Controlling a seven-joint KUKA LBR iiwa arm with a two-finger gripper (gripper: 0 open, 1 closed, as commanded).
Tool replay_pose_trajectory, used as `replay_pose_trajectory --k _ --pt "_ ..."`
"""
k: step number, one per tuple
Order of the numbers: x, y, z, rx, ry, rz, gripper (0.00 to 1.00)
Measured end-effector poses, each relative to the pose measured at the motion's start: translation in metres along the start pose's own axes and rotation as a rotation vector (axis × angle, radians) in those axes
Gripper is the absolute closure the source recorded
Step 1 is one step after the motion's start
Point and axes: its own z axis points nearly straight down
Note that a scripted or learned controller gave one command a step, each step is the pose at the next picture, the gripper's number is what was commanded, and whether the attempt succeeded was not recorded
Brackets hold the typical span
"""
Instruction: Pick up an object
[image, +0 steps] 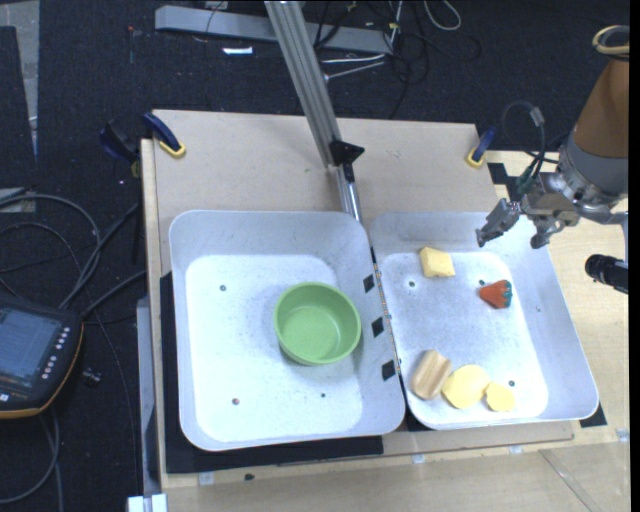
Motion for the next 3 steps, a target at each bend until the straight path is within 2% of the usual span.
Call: replay_pose_trajectory --k 2,3 --pt "-0.006 -0.004 0.087 0.004 0.001 0.0 0.0" --pt "0.0 -0.002 0.132 0.004 0.001 0.0 0.0"
